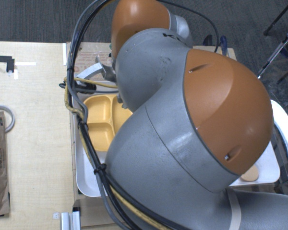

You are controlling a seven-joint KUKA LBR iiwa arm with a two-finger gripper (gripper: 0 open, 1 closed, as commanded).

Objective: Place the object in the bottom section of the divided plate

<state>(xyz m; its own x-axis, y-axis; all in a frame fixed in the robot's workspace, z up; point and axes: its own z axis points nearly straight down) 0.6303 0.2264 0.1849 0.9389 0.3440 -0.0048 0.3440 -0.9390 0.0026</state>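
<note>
1. The grey arm point(182, 143) with orange caps bulks over the yellow divided plate point(102, 119), covering its right part.
2. Black cables point(79, 71) loop from the arm along the plate's left rim.

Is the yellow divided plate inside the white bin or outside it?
Inside. The plate lies in the bin, whose white rim shows to its left and below; the arm covers its right part.

The yellow plastic divided plate point(100, 121) lies flat in a shallow white bin point(86, 183), near its left wall. Raised ridges split it into sections; two show, the rest is hidden beneath the grey arm. The object cannot be made out.
</note>
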